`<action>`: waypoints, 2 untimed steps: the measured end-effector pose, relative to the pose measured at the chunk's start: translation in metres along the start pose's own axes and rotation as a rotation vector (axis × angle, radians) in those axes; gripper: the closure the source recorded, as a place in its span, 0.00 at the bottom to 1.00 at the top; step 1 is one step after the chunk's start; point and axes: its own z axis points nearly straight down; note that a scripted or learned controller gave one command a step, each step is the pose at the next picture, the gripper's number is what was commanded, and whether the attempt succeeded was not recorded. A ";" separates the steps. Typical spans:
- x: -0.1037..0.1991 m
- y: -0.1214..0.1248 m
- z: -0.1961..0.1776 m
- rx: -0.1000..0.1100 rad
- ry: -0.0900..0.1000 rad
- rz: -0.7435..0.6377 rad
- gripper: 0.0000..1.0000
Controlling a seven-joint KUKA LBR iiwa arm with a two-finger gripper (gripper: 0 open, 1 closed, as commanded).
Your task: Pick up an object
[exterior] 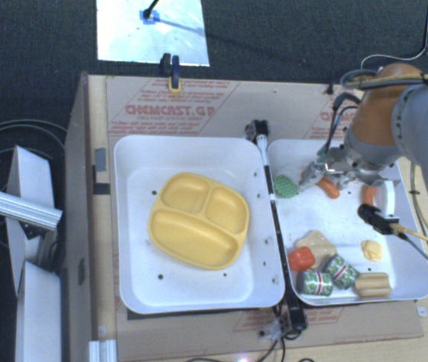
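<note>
The left bin (131, 225) holds a yellow divided tray (198, 219). In the right bin (417, 277) lie a green piece (285, 186) by the divider, a red tomato (301, 259), two cans (327, 276) and a bun (371, 283) — all near the front. The gripper (321, 173) hangs low over the bin's back, perhaps touching an orange carrot (328, 188) — I cannot tell how the jaws stand.

The arm (425, 119) is a thick, rounded grey tube with a dull orange band (376, 119) above the wrist. Thin cables (340, 115) — grey and black — loop beside the band. The gripper (323, 173) is a small cluster of metal-grey parts.
</note>
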 end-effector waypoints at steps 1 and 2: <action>0.000 0.000 0.000 0.000 -0.001 0.001 0.00; 0.000 0.000 0.000 0.000 -0.001 0.001 0.00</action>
